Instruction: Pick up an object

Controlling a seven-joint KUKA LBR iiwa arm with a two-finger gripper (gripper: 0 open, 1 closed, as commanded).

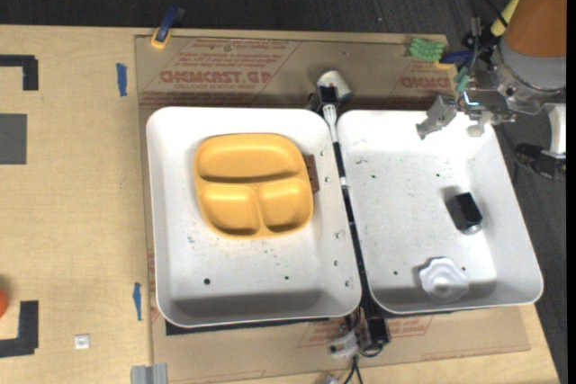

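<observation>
My tool (447, 114) hangs at 12 o'clock over rt bin (504, 184), grip can't tell; black object (465, 211) lies mid-bin, apart. Board (225, 67) behind reads "CHEMCAST."

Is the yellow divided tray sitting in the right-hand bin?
No. The yellow divided tray lies in the left bin; the right bin holds a small black object and a white piece.

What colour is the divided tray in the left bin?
Yellow-orange, plain; the divided tray shows clearly in the camera view.
</observation>
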